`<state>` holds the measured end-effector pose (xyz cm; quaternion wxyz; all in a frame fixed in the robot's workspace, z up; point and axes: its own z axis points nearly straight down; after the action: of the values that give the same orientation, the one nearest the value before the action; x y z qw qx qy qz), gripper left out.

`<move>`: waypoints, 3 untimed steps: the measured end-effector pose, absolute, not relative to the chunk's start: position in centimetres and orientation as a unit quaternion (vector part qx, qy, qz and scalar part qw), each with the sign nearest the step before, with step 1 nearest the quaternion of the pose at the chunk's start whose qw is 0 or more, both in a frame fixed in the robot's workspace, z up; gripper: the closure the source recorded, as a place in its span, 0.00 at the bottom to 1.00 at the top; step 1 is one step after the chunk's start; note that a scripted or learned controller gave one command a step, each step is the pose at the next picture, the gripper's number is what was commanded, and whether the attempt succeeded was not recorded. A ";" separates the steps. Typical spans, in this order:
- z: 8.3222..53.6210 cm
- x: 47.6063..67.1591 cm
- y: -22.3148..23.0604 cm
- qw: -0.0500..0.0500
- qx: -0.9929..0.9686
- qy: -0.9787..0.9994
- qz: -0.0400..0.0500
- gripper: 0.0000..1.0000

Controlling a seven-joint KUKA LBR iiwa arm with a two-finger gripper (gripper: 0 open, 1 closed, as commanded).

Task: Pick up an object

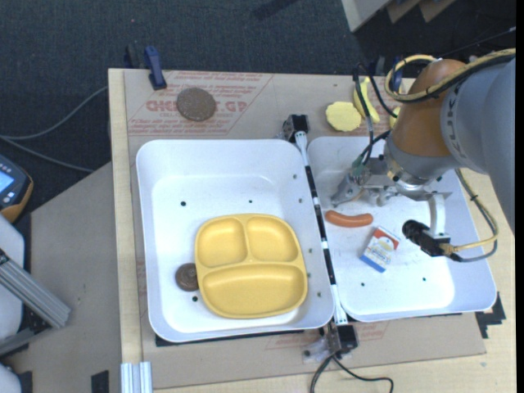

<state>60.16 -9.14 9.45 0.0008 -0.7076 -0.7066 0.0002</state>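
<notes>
1. Writing: red print on the cardboard bench top (237,97) above the left bin. Partly hidden by a brown disc (196,103), too faint to read for sure. The small carton (379,249) has red and blue printing, too small to read.
2. Right bin (426,297): one sausage (349,218) near its left wall, lying roughly level. One small carton just right of and below it, apart from it, tilted.
3. Gripper (354,185) sits low in the right bin's upper-left area, just above the sausage. Nothing seen between its fingers; can't tell whether they are spread or closed, as the wrist blocks the view.
4. Arm (458,113) comes in from the right, orange band above the wrist, covering the bin's upper-right part. Yellow and black cables loop around it. A black fitting (426,237) hangs off the wrist over the bin floor, right of the carton.
5. Left bin (164,187): one yellow three-compartment plate (250,264), plus one brown round piece (187,277) touching the plate's left edge.
6. Outside the bins: one yellow lumpy object (344,116) on the bench above the right bin, one blue clamp (154,68) at the bench's upper-left edge, and one black clip (295,126) at the top of the seam between bins.
7. Counts: two bins, one plate, one sausage, one carton, two brown rounds.
</notes>
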 end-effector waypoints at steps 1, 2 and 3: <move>8.4 62.3 -9.6 -0.001 -0.707 -0.708 -0.001 0.00; 8.5 66.9 -9.5 -0.003 -0.706 -0.708 -0.002 0.00; 9.6 66.8 -9.5 -0.002 -0.706 -0.708 -0.001 1.00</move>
<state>66.76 -9.53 9.60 -0.0025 -0.7064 -0.7079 -0.0011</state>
